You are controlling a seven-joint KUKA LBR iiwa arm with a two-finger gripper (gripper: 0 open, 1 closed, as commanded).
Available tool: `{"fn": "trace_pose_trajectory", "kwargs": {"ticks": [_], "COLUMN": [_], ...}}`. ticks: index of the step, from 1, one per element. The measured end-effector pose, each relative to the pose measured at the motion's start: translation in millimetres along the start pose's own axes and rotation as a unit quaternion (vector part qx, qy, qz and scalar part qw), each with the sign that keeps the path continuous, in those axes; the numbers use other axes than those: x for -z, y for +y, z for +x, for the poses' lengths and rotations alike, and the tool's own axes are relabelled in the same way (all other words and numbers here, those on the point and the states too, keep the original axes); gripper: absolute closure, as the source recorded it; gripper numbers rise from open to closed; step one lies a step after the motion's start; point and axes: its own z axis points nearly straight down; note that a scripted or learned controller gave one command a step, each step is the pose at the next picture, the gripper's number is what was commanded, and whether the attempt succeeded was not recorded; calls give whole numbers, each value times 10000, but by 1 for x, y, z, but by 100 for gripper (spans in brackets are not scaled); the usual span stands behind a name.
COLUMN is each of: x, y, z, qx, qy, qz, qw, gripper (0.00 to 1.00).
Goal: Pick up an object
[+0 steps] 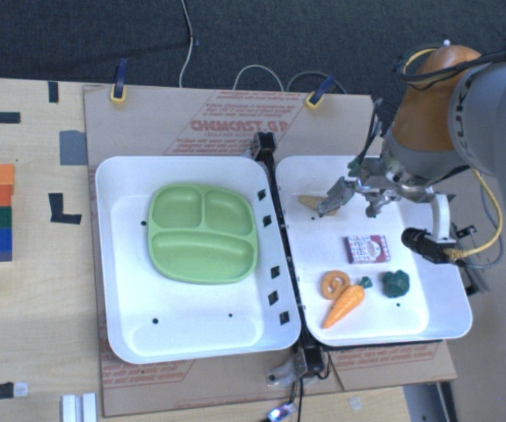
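The carrot (pixel 344 304) lies in the right bin (pixel 442 323), near its front edge, long axis slanted, its tip toward the front left and its thicker end toward the back right, touching an orange ring (pixel 334 284). Behind it sit a purple packet (pixel 366 249) and a dark green lump (pixel 397 283). The arm (pixel 437 104) reaches in from the right, wrist bent down over the bin's back half; its end effector (pixel 355 196) stands open, fingers spread, beside a small tan piece (pixel 311 202). The left bin (pixel 121 323) holds a green divided plate (pixel 204 234)
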Motion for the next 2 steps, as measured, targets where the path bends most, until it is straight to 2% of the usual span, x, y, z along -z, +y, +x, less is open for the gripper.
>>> {"fn": "trace_pose_trajectory", "kwargs": {"ticks": [1,2], "x": [-47,-34], "y": [4,5], "z": [6,6], "qx": [2,7], "qy": [1,0], "qz": [3,-14], "qw": [10000,10000], "gripper": [0,100]}}
